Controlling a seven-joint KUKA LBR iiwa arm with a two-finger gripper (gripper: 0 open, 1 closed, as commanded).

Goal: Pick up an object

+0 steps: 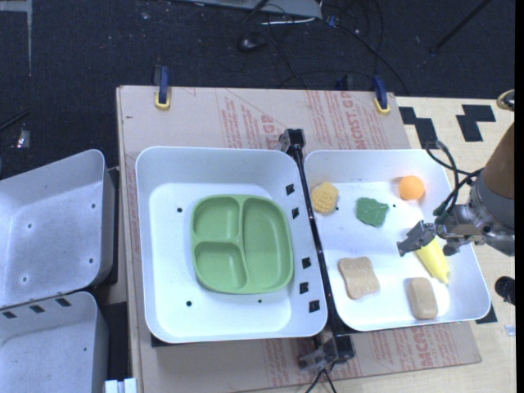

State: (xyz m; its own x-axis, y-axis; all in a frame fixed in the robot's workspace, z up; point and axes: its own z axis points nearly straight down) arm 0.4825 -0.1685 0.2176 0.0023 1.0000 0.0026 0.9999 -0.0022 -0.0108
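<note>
The left bin (155, 219) holds one green divided plate (242, 244). The right bin (471, 309) holds six items: one yellow waffle piece (325, 197), one green lump (372, 212), one orange ball (411, 187), two tan bread pieces (359, 277), and one yellow cone (434, 260), smooth and tapered, beside the right wall. The gripper (430, 237) sits directly over the cone; grip state cannot be determined.

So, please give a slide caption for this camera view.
Pincer over a yellow cone-shaped toy in the right white bin.

Yellow cone-shaped object (433, 261) in right bin (352, 313)
</note>
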